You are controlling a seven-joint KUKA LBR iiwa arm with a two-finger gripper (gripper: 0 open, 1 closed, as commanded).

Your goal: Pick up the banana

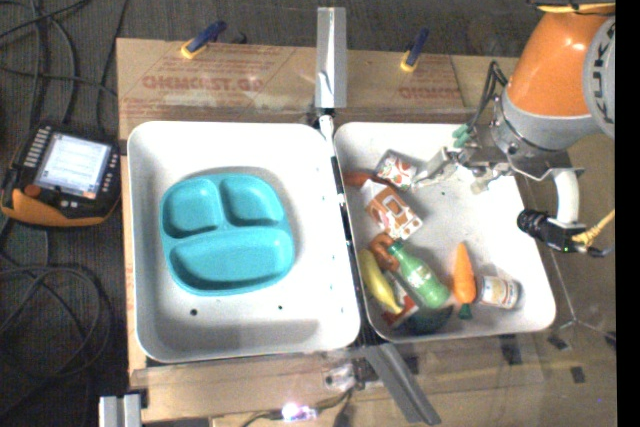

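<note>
We've got two white bins side by side, and the left bin [150, 315] has a turquoise divided plate [228, 233] sitting in it. In the right bin [520, 315] we count a green bottle [420, 281], a carrot [463, 273] and a little jar [497, 292] lying on its side near the front, plus two snack packets [392, 213] further back. Off to the left on the floor there's a teach pendant [62, 172], screen lit. Blue and yellow clamps [203, 38] along the cardboard's back edge.

Glossy turquoise plastic tray [229, 233] in a smooth white plastic bin [150, 215]; matt brown cardboard [230, 80] behind; shiny green plastic bottle [421, 279]; banana [378, 282] smooth, waxy.
</note>
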